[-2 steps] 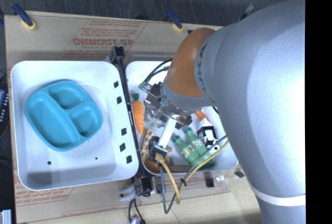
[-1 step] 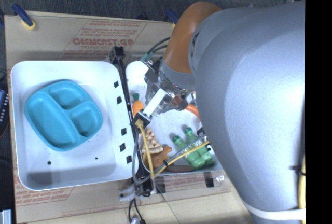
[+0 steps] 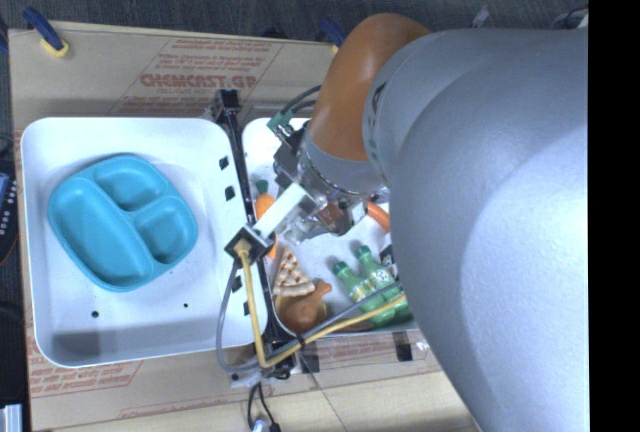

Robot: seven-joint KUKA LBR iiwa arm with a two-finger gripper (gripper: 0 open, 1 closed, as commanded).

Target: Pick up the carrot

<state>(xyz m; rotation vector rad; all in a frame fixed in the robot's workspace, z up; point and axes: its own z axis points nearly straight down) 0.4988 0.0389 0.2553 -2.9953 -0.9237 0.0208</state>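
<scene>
The carrot [image 3: 264, 205] is seen lying in the right bin [image 3: 258, 135] — not yet picked up — and the gripper's [image 3: 325, 217] state cannot be told.

2 white bins [image 3: 40, 220], 1 blue plate [image 3: 120, 220], 2 green bottles [image 3: 365, 272].

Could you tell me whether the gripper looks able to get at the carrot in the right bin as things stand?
Probably yes. The gripper is already down inside the right bin, with the carrot just beside it by the divider. Nothing lies over the carrot, though the bin wall close by may cramp the approach.
</scene>
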